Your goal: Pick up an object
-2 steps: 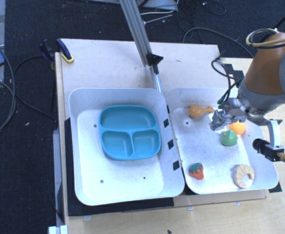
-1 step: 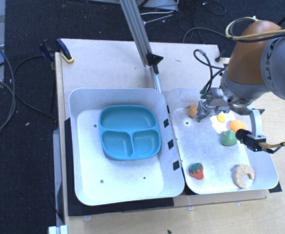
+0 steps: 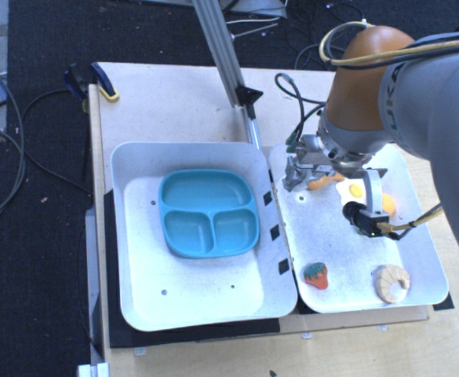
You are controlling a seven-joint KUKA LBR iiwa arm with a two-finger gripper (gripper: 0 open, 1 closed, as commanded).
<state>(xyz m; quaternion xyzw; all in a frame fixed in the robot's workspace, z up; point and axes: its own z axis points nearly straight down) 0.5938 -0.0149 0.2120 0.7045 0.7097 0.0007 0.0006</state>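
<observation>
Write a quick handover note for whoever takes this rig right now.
End effector: low in the right bin, near its upper left corner beside an orange piece; grip state unclear.
Right bin also holds a strawberry, a shrimp and a fried egg.
Left bin: blue divided tray.
Done: nothing visibly lifted.
Left: pick up an object.

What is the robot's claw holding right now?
It cannot be told. The gripper sits low in the right bin, next to an orange piece.
</observation>
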